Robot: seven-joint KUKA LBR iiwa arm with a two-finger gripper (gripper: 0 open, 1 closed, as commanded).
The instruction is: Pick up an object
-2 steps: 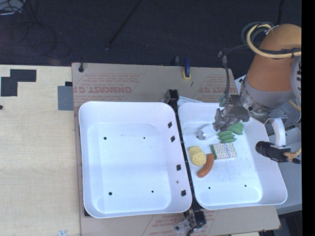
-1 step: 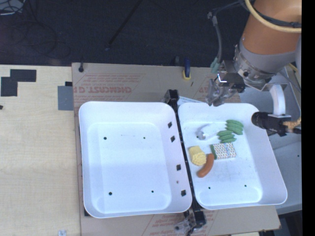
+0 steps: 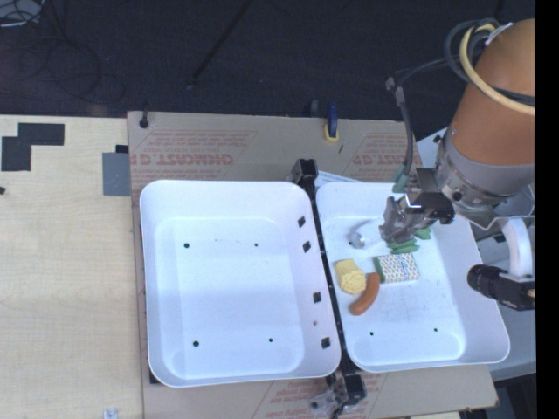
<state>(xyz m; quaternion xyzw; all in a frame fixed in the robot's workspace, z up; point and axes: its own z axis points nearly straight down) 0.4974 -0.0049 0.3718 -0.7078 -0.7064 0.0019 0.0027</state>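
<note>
Grey gripper [image 3: 400, 227] low in right bin [image 3: 454, 343] over green piece [image 3: 423, 232]; finger state impossible to tell; probably lining up a grasp.

Red printing runs along the far edge of the cardboard sheet [image 3: 229, 151] under the bins, upside down and mirrored, too blurred to read surely. More red print at its near edge is unreadable.

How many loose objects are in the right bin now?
5 visible: yellow corn, orange sausage, speckled block, grey piece, green item under the gripper, which may hide more.
</note>
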